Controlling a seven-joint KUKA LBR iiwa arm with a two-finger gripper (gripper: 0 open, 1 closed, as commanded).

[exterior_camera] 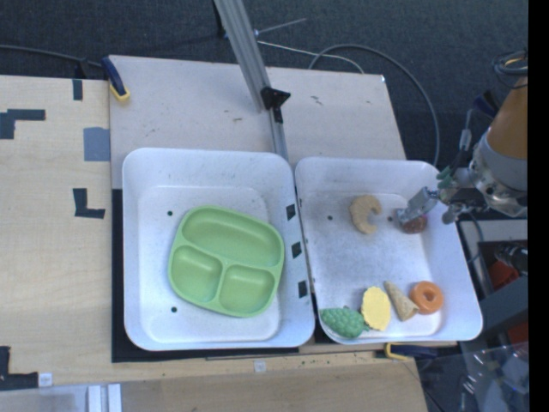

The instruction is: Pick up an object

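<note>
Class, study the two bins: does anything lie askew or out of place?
Yes. The green leafy toy hangs over the right bin's near-left rim instead of lying flat inside. The green divided plate sits slightly turned in the left bin.

Hidden and unclear parts

The arm (513,136) is cut off at the right edge; the pincer (418,206) partly covers a small dark object (414,224), too blurred to identify.

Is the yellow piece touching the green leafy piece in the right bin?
Touching. In the camera view the yellow piece lies against the right side of the green leafy piece near the front wall of the right bin; no white floor shows between them.
</note>
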